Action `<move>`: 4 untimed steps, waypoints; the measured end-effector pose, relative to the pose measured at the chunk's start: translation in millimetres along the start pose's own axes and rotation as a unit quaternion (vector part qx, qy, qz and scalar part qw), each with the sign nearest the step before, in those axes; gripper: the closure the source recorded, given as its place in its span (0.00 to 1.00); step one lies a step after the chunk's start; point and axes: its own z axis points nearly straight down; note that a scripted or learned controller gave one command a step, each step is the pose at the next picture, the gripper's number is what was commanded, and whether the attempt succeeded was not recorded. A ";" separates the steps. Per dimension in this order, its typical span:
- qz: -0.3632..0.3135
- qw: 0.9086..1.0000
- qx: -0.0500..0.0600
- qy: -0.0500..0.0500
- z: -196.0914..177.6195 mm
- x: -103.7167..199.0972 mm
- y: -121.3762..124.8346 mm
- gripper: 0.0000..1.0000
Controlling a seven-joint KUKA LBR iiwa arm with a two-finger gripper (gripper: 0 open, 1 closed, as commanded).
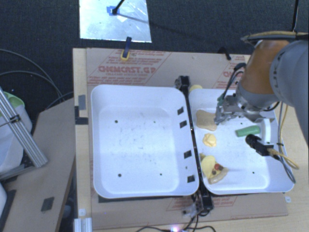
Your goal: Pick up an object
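A grey arm with an orange band reaches in from the right over the right bin (pixel 277 182) of 2 white bins on the desk. Its end effector (pixel 220 116) hangs just above a tan slice (pixel 206 120) near the bin's left wall; whether it is clenched or released, I cannot tell. Nearby lie a green stick (pixel 247 130), a yellow lump (pixel 209 139) and a yellow toy (pixel 212 169).

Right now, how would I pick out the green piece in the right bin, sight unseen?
Start at the right bin, the one the arm reaches into. Near its right wall, just right of the end effector, lies the green piece. It is a short stick, the only green item; the neighbours are yellow, tan or black.
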 end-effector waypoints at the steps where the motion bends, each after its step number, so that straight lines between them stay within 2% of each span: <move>1: -0.003 1.000 -0.004 0.000 56.7 -10.8 59.3 1.00; 2: -0.005 1.000 -0.004 0.002 -48.8 56.6 9.6 1.00; 3: -0.006 1.000 -0.005 0.002 -130.3 124.6 3.3 1.00; 4: -0.007 1.000 -0.004 0.003 -193.7 221.5 -13.8 1.00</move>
